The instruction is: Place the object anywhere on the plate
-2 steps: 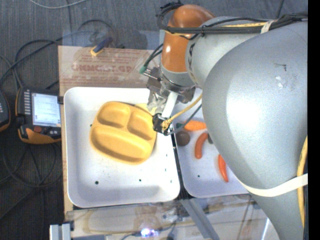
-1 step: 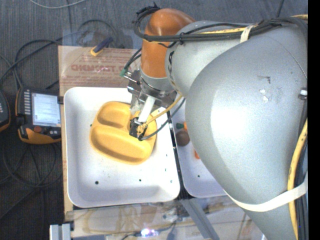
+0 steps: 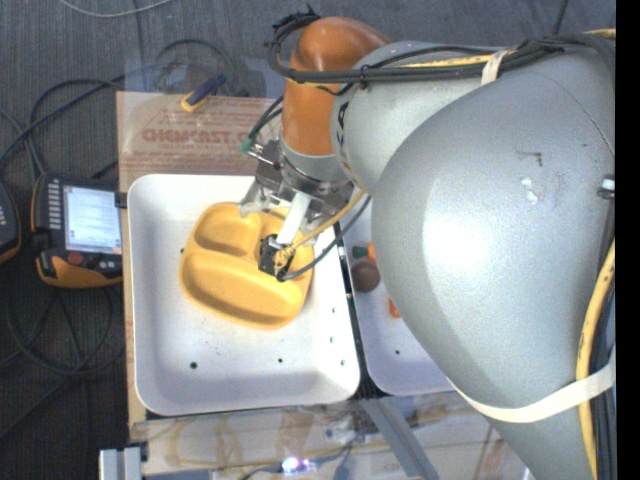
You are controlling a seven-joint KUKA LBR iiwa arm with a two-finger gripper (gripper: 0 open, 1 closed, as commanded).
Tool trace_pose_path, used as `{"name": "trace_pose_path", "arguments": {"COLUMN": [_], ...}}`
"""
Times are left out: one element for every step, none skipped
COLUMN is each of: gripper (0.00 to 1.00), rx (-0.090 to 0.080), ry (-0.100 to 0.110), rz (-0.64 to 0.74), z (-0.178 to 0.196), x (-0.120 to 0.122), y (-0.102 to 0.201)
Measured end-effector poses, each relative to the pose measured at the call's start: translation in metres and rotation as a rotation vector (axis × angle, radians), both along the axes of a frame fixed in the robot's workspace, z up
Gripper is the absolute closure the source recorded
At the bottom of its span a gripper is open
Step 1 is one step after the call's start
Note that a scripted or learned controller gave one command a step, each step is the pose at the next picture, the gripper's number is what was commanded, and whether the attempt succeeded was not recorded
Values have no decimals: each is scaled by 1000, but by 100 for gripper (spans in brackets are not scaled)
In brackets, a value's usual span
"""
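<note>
A yellow plate (image 3: 235,268) with a raised divider lies in the left white bin (image 3: 170,368), toward its upper right. My gripper (image 3: 262,206) hangs over the plate's upper right rim, under the orange band of the arm. The wrist hides what lies right beneath it. I see nothing held.
In the right bin (image 3: 400,363), mostly covered by the grey arm, a brown rounded object (image 3: 366,274) sits by the left wall. A green bit (image 3: 359,253) lies above it and an orange bit (image 3: 394,309) below. A cardboard sheet (image 3: 190,138) lies behind the left bin.
</note>
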State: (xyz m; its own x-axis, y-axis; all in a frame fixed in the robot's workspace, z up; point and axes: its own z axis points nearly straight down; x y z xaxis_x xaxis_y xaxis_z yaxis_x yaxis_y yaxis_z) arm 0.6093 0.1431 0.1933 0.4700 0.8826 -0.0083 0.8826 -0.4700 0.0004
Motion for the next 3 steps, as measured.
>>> {"name": "trace_pose_path", "arguments": {"gripper": [100, 100, 0], "rx": [-5, 2, 2], "ry": [4, 3, 2], "rz": [1, -67, -67], "z": [8, -58, -58], "x": [-1, -5, -5], "y": [0, -30, -29]}}
